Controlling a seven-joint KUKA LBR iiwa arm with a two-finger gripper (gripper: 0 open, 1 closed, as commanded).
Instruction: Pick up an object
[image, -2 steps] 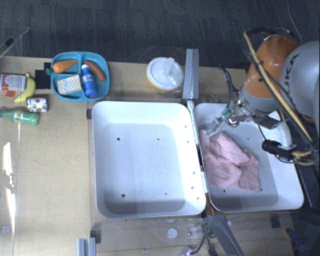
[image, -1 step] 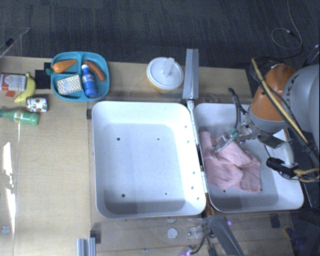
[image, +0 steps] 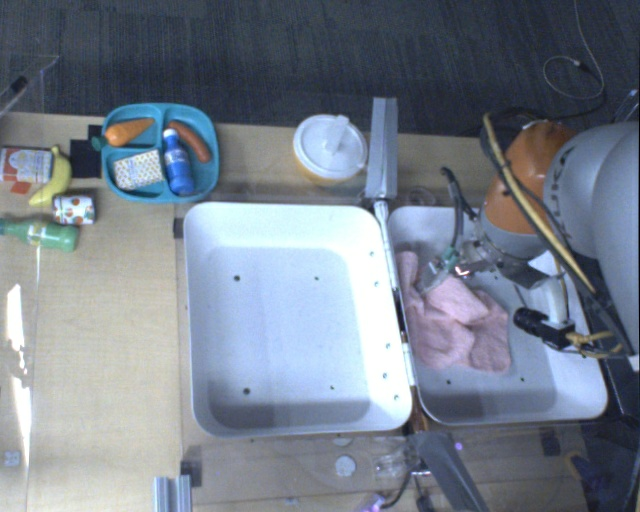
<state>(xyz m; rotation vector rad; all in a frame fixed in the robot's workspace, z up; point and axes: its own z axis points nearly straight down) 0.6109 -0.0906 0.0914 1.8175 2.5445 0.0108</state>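
Note:
A crumpled pink cloth (image: 452, 320) lies in the right bin (image: 520, 400), spread from its left wall toward the middle. My gripper (image: 452, 268) hangs low over the cloth's upper part, just above or touching the fabric. The grey arm with its orange band (image: 525, 170) reaches in from the right and covers the bin's upper right corner.
The left bin (image: 290, 320) sits beside the right one, with a metal divider post (image: 380, 150) behind their shared edge. Off the bins at the back left are a blue tray of toy food (image: 160, 152), a white lidded cup (image: 330, 148), a banana (image: 55, 178) and a green bottle (image: 40, 234).

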